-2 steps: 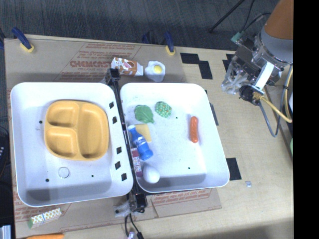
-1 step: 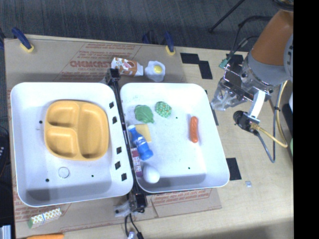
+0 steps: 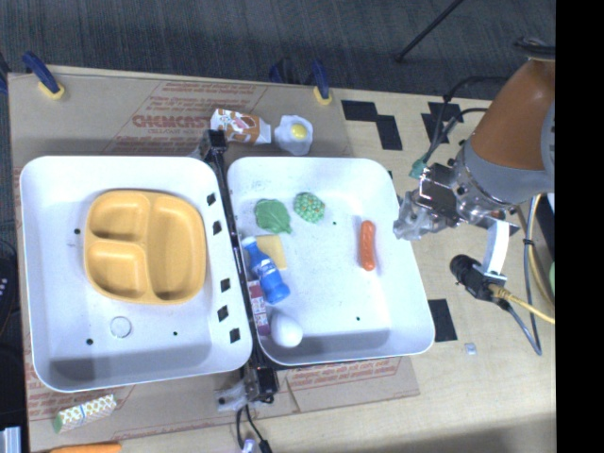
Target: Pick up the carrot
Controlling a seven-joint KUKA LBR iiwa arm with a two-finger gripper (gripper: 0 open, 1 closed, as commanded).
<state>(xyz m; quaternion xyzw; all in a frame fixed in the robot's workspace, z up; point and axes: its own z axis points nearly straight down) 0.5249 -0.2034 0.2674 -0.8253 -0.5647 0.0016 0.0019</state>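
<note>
The carrot [image 3: 366,244], a short orange stick, lies in the right bin [image 3: 377,319] near its right wall. My gripper [image 3: 412,225] hangs just outside that wall, to the right of the carrot and apart from it. Nothing shows between its fingers. The grey arm with its orange band reaches in from the right.
The right bin also holds a green leafy piece [image 3: 273,215], a green bumpy ball [image 3: 309,206], a yellow slice [image 3: 271,250], a blue bottle [image 3: 265,270] and a white egg [image 3: 286,330]. A yellow divided plate [image 3: 146,245] sits in the left bin [image 3: 57,347]. A fried-egg toy [image 3: 294,134] lies behind the bins.
</note>
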